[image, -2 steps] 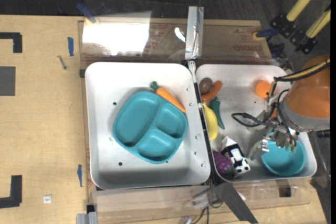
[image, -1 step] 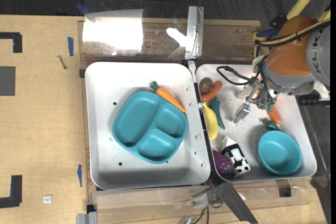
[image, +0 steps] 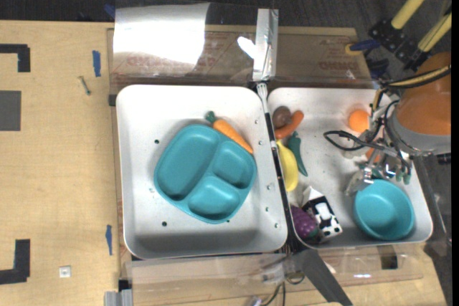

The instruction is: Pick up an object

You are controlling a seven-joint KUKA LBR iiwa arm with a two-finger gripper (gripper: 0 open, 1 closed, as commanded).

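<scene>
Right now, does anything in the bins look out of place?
Mostly no. The carrot lies propped on the rim of the teal tray in the left bin rather than in a compartment. Toys crowd the right bin's left wall.

The arm [image: 423, 115] is cut off by the right edge; the gripper [image: 376, 170] is a blur of metal and wires above the blue bowl [image: 385, 210].

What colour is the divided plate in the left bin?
Teal blue. The divided plate shows clearly in the camera view, lying in the left bin.
</scene>
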